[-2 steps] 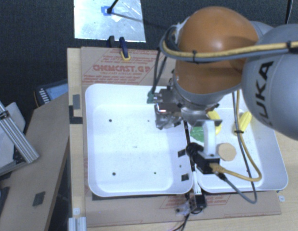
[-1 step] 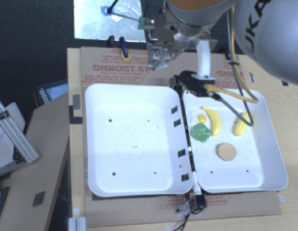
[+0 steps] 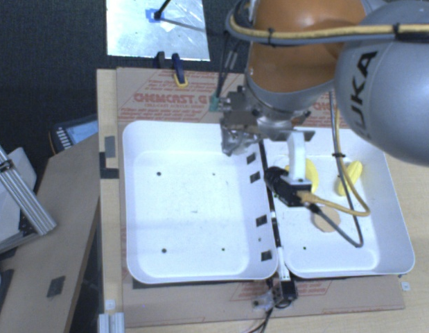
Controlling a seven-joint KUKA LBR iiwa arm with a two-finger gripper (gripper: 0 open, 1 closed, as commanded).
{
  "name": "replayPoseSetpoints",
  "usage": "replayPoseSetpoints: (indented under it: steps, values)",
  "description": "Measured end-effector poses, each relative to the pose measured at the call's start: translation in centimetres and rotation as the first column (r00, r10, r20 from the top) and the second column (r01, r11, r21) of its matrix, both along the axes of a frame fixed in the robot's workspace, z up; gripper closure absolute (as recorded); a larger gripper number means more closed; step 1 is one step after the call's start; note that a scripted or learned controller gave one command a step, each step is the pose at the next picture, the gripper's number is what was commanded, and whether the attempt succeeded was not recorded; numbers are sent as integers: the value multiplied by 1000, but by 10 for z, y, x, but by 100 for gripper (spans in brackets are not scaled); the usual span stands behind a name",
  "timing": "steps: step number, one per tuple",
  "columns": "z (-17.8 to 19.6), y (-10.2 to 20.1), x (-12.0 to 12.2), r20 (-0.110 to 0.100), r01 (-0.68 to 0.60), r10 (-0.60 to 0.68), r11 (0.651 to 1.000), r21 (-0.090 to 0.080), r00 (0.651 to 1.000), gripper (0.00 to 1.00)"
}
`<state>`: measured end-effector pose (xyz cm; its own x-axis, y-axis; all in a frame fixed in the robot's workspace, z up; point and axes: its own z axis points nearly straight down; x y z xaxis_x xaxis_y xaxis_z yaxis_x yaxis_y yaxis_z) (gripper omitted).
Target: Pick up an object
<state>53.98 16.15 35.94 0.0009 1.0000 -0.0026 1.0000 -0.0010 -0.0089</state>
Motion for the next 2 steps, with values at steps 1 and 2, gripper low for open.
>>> replayPoseSetpoints:
  steps: [1, 2]
  values:
    - [142, -18, 60, 29, 1, -1, 1000, 6, 1000, 100]
    - [64, -52, 5, 1, 1, -1, 1000, 1, 1000, 100]
